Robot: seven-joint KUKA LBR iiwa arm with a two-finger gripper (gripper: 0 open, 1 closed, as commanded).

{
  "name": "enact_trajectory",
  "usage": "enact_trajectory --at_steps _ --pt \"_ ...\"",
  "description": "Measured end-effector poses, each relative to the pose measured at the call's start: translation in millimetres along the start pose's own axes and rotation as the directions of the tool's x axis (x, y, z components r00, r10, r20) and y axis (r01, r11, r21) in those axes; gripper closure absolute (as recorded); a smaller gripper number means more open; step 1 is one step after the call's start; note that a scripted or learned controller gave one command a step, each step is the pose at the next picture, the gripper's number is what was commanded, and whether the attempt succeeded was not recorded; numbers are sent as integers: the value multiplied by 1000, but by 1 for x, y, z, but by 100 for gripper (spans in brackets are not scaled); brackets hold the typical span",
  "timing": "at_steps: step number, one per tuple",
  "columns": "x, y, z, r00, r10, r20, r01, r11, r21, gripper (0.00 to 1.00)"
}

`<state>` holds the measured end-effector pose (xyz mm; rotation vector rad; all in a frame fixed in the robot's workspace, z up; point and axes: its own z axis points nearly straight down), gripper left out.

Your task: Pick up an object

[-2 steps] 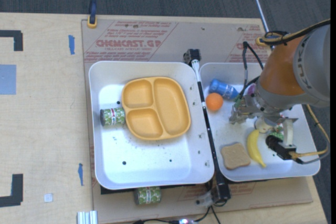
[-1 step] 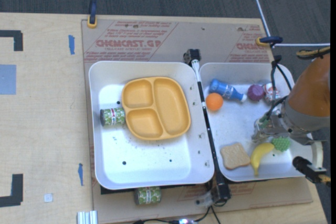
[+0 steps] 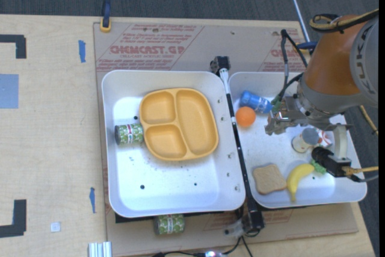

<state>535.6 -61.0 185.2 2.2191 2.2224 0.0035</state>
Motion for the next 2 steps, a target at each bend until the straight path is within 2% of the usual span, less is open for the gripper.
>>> enact_trajectory --at_steps 1,2 --pt "-69 -35 18 1000 2 1 -2 1000 2 100" --pt "-69 -34 18 1000 2 0 -2 1000 2 0"
